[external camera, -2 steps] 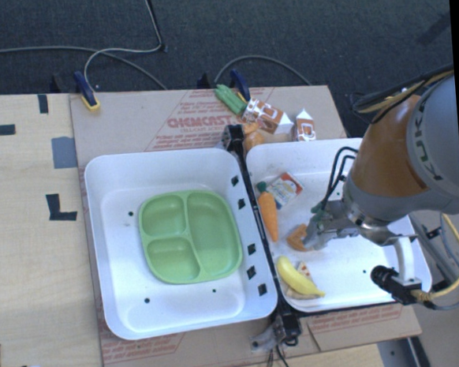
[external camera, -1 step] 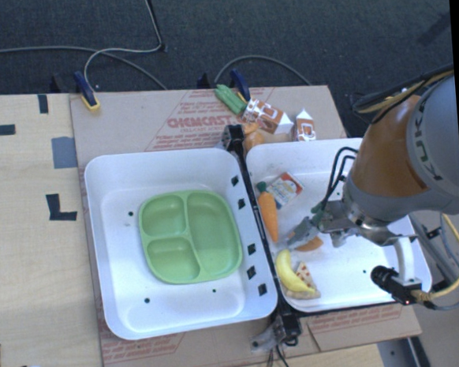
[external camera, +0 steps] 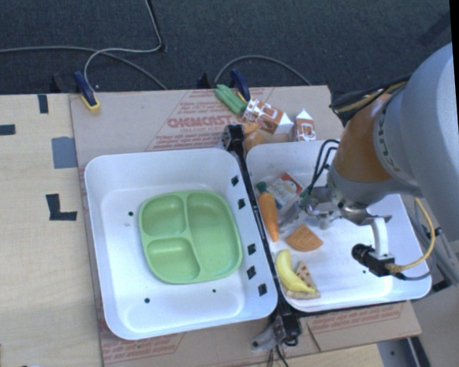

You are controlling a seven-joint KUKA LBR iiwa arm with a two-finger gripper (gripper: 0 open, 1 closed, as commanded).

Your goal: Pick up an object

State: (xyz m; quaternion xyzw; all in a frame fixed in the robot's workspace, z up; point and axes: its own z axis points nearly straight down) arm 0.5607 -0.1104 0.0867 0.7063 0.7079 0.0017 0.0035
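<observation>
1. White plastic forms two shallow bins, set side by side on a cardboard sheet (external camera: 185, 119) printed with red lettering.
2. A green divided plate (external camera: 190, 236) with three compartments is seen lying flat in the middle of the left bin (external camera: 110, 228).
3. Several small items are gathered in the left half of the right bin (external camera: 411, 283).
4. An orange carrot (external camera: 269, 215) is laid lengthwise just beside that bin's left wall.
5. A yellow banana (external camera: 288, 273) is placed below the carrot, near the front left corner, and a pizza slice (external camera: 305, 275) is seen touching its right side.
6. An orange wedge (external camera: 303, 238) is found between the carrot and the arm's wrist.
7. A small packet (external camera: 285, 187) with red and green print is seen above the wedge, near the carrot's upper end.
8. The grey arm (external camera: 415, 124) is reached in from the right, with its orange band (external camera: 361, 148) above the wrist.
9. The gripper (external camera: 311, 209) is lowered into the right bin, just above the wedge and beside the packet.
10. Whether the fingers are released or clenched cannot be told, since they are blurred against the clutter; nothing is clearly seen between them.
11. Behind the bins, small cartons (external camera: 265, 117) and a green item (external camera: 231, 99) are left on the cardboard.
12. A blue and yellow clamp (external camera: 86, 91) is fixed at the cardboard's rear left corner, and black cables are trailed over the dark floor beyond.
</observation>
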